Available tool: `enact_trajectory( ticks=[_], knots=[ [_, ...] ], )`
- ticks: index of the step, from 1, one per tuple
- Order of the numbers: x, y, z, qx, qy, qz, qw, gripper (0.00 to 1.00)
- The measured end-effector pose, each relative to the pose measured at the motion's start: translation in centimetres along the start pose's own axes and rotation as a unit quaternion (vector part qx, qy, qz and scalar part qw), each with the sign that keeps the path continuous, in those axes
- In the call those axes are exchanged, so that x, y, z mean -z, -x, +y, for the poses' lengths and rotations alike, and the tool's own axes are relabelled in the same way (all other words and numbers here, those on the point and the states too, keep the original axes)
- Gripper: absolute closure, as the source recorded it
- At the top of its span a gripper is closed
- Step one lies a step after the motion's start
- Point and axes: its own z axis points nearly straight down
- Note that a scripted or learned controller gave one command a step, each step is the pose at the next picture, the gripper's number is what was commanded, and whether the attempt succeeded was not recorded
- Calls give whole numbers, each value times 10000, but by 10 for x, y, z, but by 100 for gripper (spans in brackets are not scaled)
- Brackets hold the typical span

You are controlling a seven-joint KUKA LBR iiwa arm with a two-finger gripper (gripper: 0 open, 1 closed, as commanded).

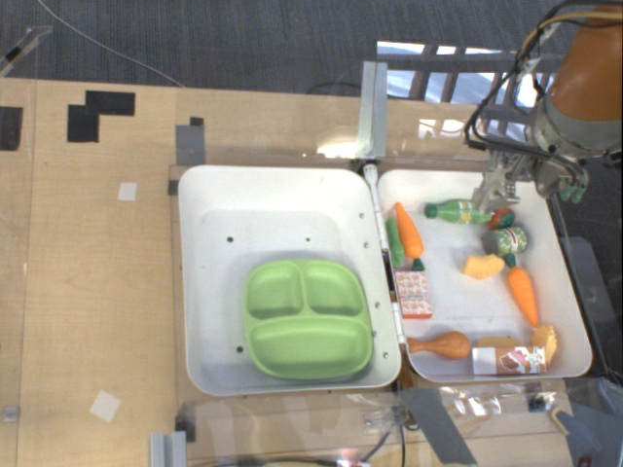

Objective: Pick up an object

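The gripper (498, 191) hangs over the right bin's (582, 353) far edge, above the green bottle (456, 211); its grip state is unreadable. Approach stage, apparently; descent and closing come next.

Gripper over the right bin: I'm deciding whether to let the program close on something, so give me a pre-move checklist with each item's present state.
1. Gripper is over the right bin: ok.
2. Green bottle lies directly beside the gripper: ok.
3. Nothing seen between the fingers: ok.
4. Finger opening: cannot tell.
5. Clearance from the round green-and-red object by the bottle: not ok, they crowd together.
6. Green divided plate sits in the left bin, out of the way: ok.
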Motion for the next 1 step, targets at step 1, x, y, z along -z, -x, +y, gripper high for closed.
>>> enact_trajectory(
  ticks=[1],
  knots=[
    [11, 3, 1, 9, -1, -36, 10000, 100]
  ],
)
